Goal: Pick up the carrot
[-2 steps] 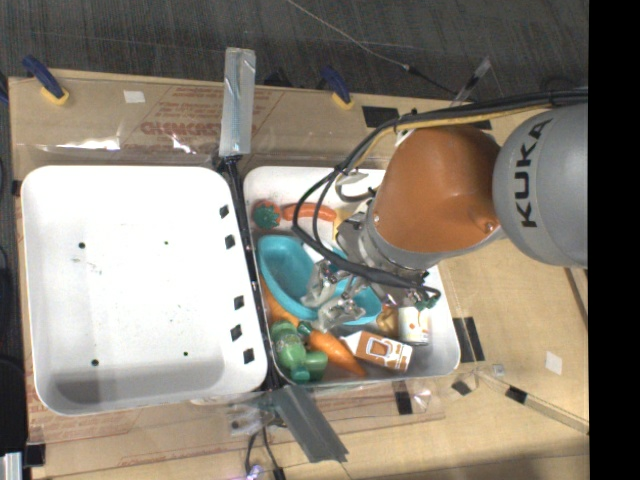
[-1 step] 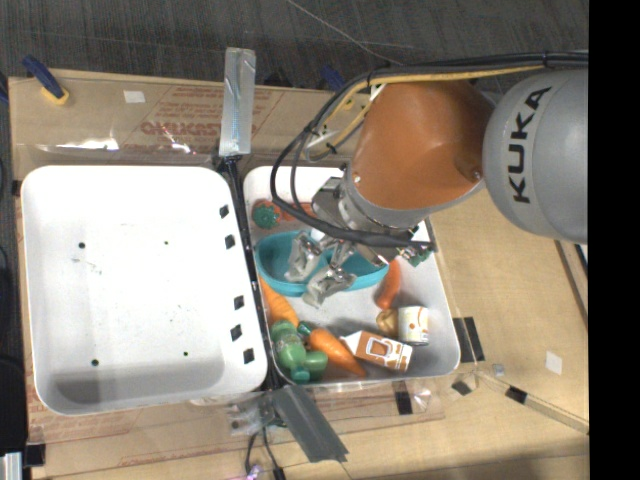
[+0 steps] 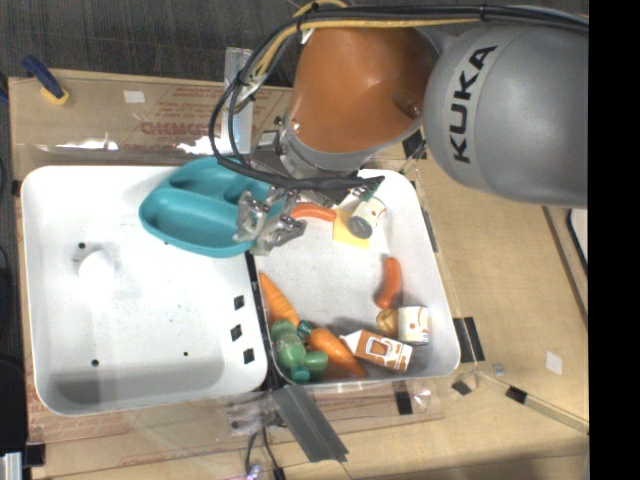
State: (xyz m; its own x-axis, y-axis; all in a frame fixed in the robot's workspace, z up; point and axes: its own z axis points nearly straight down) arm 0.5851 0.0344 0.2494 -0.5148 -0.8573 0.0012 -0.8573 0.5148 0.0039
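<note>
Two carrots lie in the right bin. One carrot rests along the bin's left wall, and a second carrot sits at the front next to a green toy. A thin orange piece shows just under the wrist. My gripper hangs low over the right bin's back left corner, by the divider and touching or nearly touching the rim of a teal dish. It is well behind both carrots, and no carrot is seen in it.
The teal dish leans over the left bin's back right corner. The right bin also holds a small bottle on a yellow piece, a red-orange sausage shape, a small can and a carton.
</note>
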